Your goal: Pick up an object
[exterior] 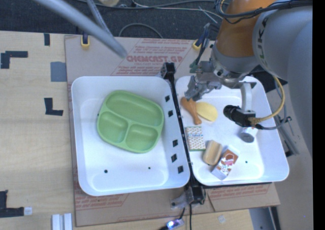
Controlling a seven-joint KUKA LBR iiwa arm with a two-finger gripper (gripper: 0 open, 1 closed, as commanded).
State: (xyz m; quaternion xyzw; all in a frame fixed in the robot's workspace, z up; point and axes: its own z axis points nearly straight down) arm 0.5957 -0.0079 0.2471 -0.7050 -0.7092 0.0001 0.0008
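Note:
My gripper (pixel 195 91) hangs over the back left part of the right bin (pixel 269 168), just above the handle end of a wooden spoon (pixel 199 111) with an orange handle and pale yellow bowl. Nothing shows between its fingers. Further forward in the same bin lie a small patterned packet (pixel 195 138), a tan bread-like piece (pixel 212 152) and a small red and white carton (pixel 225 163). A small grey disc (pixel 247 135) lies to the right of the spoon.
The left bin (pixel 86 168) holds a green divided plate (pixel 131 121). A black divider with clips (pixel 175 122) runs between the bins. The grey arm with its orange band (pixel 244 8) covers the back right of the right bin.

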